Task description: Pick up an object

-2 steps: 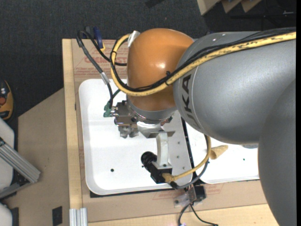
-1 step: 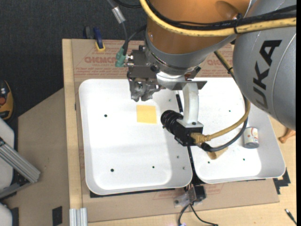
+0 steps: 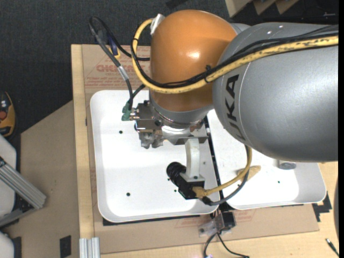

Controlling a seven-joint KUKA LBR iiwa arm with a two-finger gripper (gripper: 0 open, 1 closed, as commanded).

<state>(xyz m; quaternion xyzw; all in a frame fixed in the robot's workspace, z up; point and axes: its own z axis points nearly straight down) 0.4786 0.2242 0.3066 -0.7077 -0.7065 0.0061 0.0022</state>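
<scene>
Left bin [image 3: 115, 160] under gripper [image 3: 149, 136]; gripper hangs over its upper middle. Finger spread: cannot tell, wrist hides it. No object to pick made out near gripper. Arm [image 3: 258, 85] looms right of gripper, covering right bin [image 3: 301, 190].

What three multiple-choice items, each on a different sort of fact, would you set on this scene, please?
1. The wrist hangs over: A the view's left bin; B the right bin; C the floor.
2. The band is: A blue; B orange; C green.
3. The arm is: A folded away; B reaching over the bench; C lying in a bin.
Answers: A, white left bin shows around the wrist; B, the band is glossy orange; B, the arm stretches in from the right.
</scene>
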